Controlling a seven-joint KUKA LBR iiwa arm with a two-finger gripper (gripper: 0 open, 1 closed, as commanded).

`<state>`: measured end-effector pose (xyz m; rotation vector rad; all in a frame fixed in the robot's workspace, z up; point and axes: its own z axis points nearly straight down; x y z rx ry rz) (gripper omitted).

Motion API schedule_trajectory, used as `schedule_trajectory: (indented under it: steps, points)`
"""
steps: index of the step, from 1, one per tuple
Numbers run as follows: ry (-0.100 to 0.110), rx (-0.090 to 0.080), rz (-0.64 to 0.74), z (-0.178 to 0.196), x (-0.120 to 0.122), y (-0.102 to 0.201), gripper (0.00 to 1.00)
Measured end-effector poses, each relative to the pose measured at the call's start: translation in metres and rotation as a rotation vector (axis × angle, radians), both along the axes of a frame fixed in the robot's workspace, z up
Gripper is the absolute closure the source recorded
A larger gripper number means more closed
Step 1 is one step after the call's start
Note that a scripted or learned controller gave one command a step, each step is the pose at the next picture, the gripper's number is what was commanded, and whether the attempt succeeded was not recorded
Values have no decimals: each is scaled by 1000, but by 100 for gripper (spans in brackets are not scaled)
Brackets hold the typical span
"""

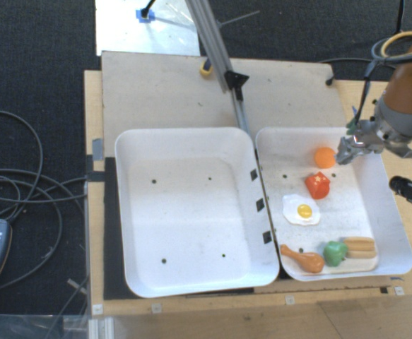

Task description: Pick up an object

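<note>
Nearest the camera, along the right bin's [396,256] front edge, lie a brown drumstick [303,258], a green piece [335,252] and a hot dog bun [360,246]. Behind them sits a fried egg [302,211], then a red pepper-like piece [317,185]. Farthest back rests a small, round, plain orange ball [324,157]. The gripper [347,151] hangs just beside it; how far open, I cannot tell.

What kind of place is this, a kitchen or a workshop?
Most likely a robotics lab: a robot arm reaches over two white bins, toy foods like a fried egg lie inside, and cables trail across the floor.
</note>
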<state>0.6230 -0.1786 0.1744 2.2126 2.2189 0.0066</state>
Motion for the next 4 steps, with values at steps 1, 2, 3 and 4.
schedule_trajectory:
  steps: [1, 2, 3, 4]
  points:
    - [3, 1, 0, 45, 3, -6, 100]
    - [3, 1, 2, 97, 4, -6, 100]
    - [4, 3, 8, 101, 17, 43, 100]
    - [6, 4, 8, 99, 22, 98, 100]
